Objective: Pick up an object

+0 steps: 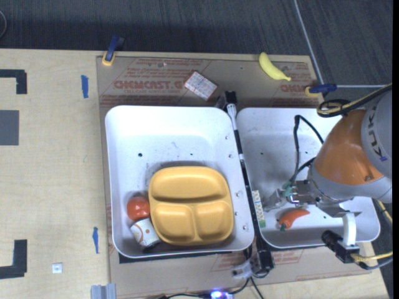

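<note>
Table (50,185): pale wood, carrying a printed cardboard sheet (156,83) on which both bins sit; you risk little here, unless a hard push slides a bin across the sheet. Left bin (124,129): holds a yellow divided tray (189,203), upside down and taking up most of the floor; too broad for a two-finger grasp, so a try on it would likely slip off its rounded back. Right bin (268,126): the arm (349,161) reaches into it from the right, its orange band low over the near half; you should watch the near wall, since the wrist hangs close to it and a deeper descent could knock the rim. End effector (288,195): poised low in the right bin; whether it is spread or pressed together you cannot tell, the metal parts blur together. Orange carrot-like object (293,217): the likeliest target, lying on the bin floor just beside and below the end effector, not seen pinched; it is slim and tapered, so an off-centre closing may roll it aside. Orange ball (138,207) and small striped toy (144,231): wedged between tray and left bin wall, hard to reach cleanly. Banana (273,67) and small patterned block (199,85): outside both bins on the sheet.
</note>
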Action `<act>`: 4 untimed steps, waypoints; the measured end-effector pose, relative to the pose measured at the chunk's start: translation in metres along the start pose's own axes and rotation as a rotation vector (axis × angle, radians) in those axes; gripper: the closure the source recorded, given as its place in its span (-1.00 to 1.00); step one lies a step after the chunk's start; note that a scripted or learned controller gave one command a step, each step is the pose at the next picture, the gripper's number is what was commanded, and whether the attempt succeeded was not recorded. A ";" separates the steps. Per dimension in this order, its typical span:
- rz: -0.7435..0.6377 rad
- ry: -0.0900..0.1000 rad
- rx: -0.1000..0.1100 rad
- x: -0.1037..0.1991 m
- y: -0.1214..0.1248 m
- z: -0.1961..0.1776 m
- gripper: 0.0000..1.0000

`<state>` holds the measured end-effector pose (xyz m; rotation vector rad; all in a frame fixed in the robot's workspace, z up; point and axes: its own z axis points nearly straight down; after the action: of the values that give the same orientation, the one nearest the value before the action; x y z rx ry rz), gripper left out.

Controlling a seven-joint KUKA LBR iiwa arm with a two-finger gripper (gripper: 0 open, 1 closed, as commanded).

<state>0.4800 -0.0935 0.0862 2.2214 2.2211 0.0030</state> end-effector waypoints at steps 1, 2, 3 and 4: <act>0.000 -0.001 -0.005 0.000 0.001 -0.010 1.00; 0.000 -0.001 -0.004 0.000 0.001 -0.010 -1.00; 0.000 0.000 0.000 -0.001 0.000 0.000 -1.00; 0.000 -0.001 -0.004 -0.001 0.001 -0.010 1.00</act>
<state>0.4813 -0.0947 0.0962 2.2188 2.2183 0.0060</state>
